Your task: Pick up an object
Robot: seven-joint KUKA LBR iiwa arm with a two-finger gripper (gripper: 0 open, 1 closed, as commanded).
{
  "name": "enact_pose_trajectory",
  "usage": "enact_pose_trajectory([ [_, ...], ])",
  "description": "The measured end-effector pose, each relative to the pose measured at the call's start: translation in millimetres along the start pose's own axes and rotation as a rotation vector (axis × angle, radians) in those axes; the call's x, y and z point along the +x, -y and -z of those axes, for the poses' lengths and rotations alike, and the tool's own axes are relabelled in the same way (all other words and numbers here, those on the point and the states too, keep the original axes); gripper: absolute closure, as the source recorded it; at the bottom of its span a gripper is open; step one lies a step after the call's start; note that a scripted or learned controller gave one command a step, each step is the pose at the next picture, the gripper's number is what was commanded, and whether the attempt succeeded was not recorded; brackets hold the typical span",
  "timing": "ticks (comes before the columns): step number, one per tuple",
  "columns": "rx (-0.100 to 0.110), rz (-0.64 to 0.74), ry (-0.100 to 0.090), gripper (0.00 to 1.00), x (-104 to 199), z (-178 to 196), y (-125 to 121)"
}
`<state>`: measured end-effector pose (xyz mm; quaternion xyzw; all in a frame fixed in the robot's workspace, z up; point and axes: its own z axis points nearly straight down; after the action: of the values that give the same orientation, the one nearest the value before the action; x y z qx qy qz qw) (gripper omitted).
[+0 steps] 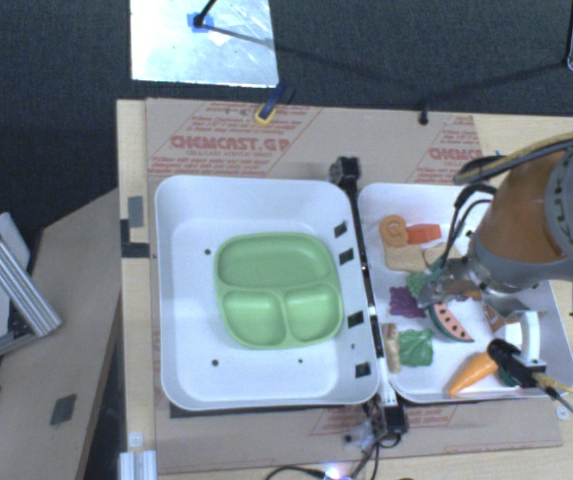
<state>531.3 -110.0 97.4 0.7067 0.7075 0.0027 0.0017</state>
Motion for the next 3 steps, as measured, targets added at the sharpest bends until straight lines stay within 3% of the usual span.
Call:
enact_pose_trajectory([
  [2,-0.001,0.003,0.003,1.0,-7.1,100.4,-10.6],
  [3,0.002,0.004,0.002,1.0,-7.2,128.5,-12.0],
])
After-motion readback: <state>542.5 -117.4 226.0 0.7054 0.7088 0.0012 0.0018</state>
